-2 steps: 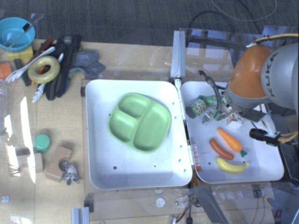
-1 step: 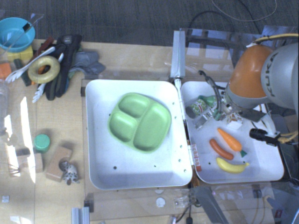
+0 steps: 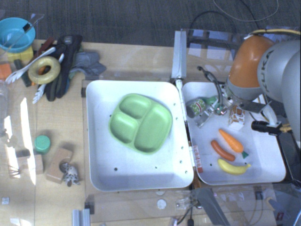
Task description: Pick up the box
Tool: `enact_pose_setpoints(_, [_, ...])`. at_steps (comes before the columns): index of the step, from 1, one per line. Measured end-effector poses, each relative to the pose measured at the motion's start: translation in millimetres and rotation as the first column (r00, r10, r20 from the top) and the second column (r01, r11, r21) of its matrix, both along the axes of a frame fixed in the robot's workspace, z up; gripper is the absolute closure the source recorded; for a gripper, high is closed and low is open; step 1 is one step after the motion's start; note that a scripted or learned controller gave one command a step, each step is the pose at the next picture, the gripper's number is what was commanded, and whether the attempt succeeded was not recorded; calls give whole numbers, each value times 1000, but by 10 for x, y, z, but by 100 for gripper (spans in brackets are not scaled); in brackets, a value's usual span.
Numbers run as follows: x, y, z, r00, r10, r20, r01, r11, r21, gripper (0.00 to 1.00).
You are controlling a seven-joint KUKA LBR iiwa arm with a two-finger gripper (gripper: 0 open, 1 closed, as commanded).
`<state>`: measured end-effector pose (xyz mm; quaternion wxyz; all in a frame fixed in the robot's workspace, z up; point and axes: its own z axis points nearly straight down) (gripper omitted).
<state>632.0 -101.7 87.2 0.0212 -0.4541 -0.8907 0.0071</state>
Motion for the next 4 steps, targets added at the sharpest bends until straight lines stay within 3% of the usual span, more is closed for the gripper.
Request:
enact_pose_setpoints(1, [319,22,-14,987,-158,27,158,987,-13,0])
enact_pose_setpoints(2, [320,38,-13,985,-171,26,172,985,-18,0])
enact_pose_setpoints(4, [297,38,-18,948,-317,15,317,948,-21,0])
